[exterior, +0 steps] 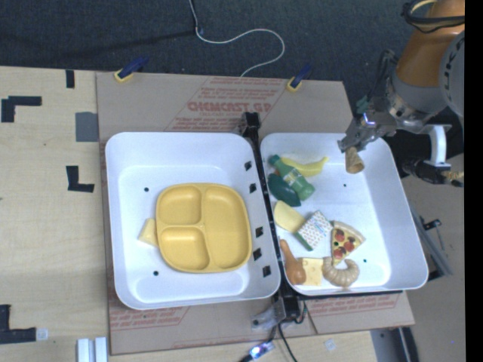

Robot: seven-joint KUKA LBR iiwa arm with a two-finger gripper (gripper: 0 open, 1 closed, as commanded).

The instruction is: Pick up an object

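A: What's on the counter?
B: Two bins. The left bin holds a yellow tray. The right bin has toy food: a green bottle and banana at 10 o'clock, pizza and a pretzel at 5.
A: And the claw?
B: At the right bin's 12 o'clock rim, closed around a small tan piece that hangs below its tips

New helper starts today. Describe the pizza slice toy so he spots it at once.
Look in the right bin, near its front right corner. The pizza slice lies just above a curled tan shrimp; it alone is a triangle with red dots.
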